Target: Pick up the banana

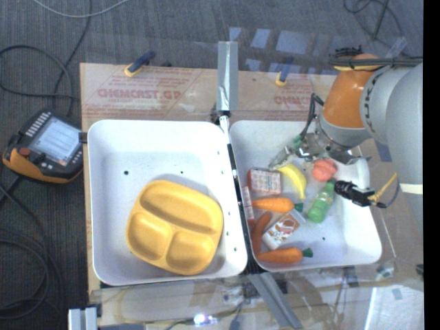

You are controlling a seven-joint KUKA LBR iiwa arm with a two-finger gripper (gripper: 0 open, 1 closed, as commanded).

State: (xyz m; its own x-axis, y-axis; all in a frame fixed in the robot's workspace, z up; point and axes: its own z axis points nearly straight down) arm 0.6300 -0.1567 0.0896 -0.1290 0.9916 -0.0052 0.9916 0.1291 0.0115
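Fingers: I cannot tell from my feed whether they are spread or pressed together; the two-finger gripper [297, 150] sits low in the upper part of the right shallow white bin [357, 249], its metal tip close above the small curved yellow banana [294, 180].

Arm: grey with an orange band [346, 102], entering from the right over that bin's upper corner.

Right bin contents, as I read them:
- banana, near the middle of the bin, just right of a small red-and-white packet [264, 181];
- pink rounded item [324, 168], right of the banana;
- green plastic bottle [320, 203], lying tilted below the pink item;
- orange carrot [273, 204], lying across just below the banana;
- red-and-white carton [282, 230], below that carrot;
- second orange carrot [280, 256], near the bin's lower wall.

Left shallow white bin [110, 143]: one yellow compartmented plastic tray [175, 227], tilted, in the lower half.

Tabletop [158, 91]: bears both bins side by side.
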